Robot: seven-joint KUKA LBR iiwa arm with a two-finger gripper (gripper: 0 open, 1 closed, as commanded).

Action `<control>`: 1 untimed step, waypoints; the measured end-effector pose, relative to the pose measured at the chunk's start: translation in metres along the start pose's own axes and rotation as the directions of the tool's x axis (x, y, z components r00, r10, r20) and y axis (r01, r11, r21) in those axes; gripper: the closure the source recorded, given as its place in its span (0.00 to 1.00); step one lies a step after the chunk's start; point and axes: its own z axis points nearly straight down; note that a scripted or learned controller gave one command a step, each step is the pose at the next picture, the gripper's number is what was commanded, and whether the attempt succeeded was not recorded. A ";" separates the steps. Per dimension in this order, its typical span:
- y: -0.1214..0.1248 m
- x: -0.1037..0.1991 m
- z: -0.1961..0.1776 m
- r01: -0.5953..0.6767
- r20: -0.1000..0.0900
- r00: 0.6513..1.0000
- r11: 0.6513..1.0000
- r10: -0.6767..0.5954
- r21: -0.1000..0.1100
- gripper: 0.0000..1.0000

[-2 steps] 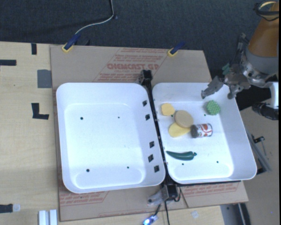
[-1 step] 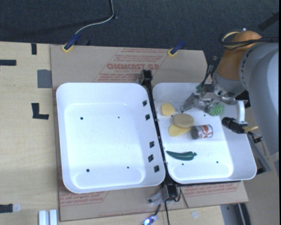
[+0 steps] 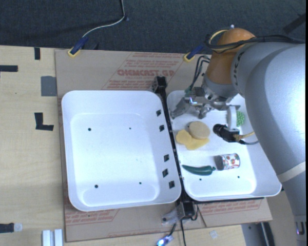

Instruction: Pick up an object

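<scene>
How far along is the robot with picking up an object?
Done: the gripper is placed over the right bin, close to the tan disc. In hand: nothing looks lifted; the disc, the yellow piece, the green pepper and the small can all lie on the bin floor. Left: grasp one and raise it.

Soft, even overhead light; two shallow white plastic bins (image 3: 113, 152) look bright, shadows faint, whole picture slightly blurry.
</scene>
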 end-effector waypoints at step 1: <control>-0.001 -0.005 -0.010 -0.004 0.001 1.000 1.000 0.004 0.003 1.00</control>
